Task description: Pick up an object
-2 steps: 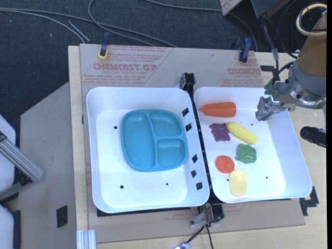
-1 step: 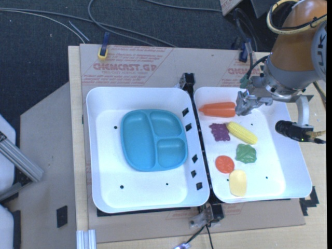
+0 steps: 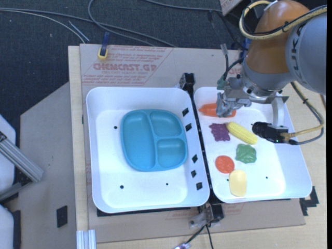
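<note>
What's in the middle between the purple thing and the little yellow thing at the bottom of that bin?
In the camera view, a round orange-red piece lies between the purple piece and the pale yellow piece, on the white bin floor.

blue divided tray [image 3: 153,139] in left bin [image 3: 98,154]

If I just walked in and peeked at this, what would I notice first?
Probably the big blue divided plate, lying alone in the middle of the left bin. Next, the grey arm with its orange band, reaching in from the right, its gripper down at the far end of the right bin, right by an orange carrot. Nearer in that bin lie bright toy foods: purple grapes, yellow corn, something green.
</note>
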`<state>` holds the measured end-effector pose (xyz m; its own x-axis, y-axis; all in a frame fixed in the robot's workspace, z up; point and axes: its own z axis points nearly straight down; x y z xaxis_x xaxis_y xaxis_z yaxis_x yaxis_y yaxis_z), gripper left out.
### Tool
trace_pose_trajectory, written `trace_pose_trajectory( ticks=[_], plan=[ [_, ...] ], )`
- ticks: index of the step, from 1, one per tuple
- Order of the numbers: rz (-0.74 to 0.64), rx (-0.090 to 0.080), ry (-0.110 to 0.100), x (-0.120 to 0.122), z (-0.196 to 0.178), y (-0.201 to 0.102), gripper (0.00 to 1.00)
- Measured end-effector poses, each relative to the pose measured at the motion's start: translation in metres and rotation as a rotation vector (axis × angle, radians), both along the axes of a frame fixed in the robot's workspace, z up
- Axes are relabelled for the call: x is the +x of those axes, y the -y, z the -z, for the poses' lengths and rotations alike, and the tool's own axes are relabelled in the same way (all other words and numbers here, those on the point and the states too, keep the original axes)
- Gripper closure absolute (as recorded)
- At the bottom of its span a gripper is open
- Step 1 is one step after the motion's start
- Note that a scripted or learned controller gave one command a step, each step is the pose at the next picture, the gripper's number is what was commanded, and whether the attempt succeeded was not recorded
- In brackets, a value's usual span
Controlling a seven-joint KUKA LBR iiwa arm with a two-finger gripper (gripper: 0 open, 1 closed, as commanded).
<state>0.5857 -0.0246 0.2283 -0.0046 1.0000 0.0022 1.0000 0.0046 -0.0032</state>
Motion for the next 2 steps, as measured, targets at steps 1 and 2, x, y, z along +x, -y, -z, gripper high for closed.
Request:
trace_pose_trajectory(
  ticks=[1, 2],
  plan=[
    [-0.002, 0.000, 0.003, 0.009, 0.009, -0.059, 1.00],
    [-0.001, 0.000, 0.003, 0.010, 0.017, -0.113, 1.00]
  ],
)
